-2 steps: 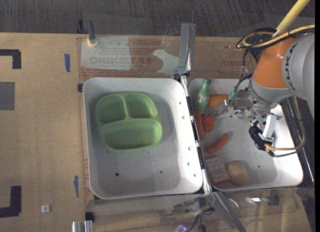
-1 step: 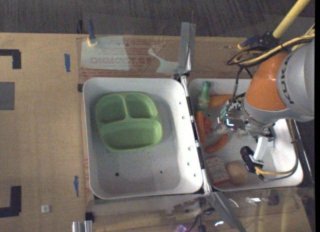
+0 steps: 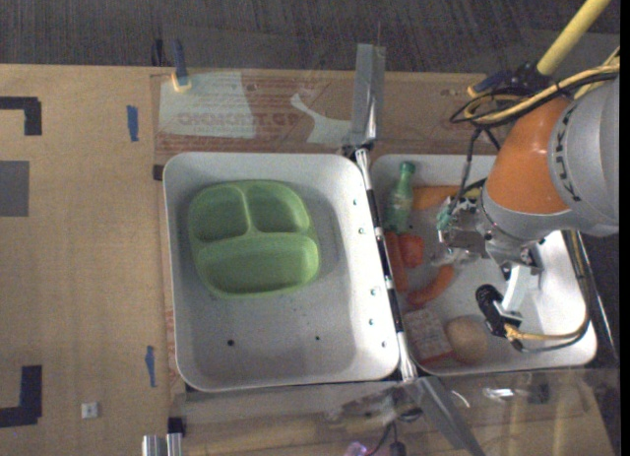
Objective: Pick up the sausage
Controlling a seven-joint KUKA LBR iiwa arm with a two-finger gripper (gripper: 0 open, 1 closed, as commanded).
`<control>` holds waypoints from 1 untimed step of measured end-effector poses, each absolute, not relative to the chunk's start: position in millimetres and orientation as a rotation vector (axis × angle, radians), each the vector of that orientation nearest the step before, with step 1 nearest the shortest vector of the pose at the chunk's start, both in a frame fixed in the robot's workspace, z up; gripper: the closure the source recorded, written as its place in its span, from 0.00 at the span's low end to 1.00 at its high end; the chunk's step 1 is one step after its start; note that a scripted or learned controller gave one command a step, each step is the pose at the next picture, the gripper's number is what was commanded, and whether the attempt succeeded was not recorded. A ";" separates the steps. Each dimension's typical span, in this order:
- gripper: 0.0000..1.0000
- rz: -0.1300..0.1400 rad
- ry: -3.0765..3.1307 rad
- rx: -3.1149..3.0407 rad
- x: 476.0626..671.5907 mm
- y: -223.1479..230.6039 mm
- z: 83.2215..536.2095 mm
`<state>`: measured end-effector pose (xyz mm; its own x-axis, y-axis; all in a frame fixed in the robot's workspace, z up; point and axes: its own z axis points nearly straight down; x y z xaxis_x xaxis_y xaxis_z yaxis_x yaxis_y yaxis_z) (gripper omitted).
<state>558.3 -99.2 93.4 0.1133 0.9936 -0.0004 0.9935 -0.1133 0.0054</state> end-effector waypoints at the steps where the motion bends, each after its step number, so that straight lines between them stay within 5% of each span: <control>1: 1.00 -0.007 1.752 2.609 562.9 -41.1 251.2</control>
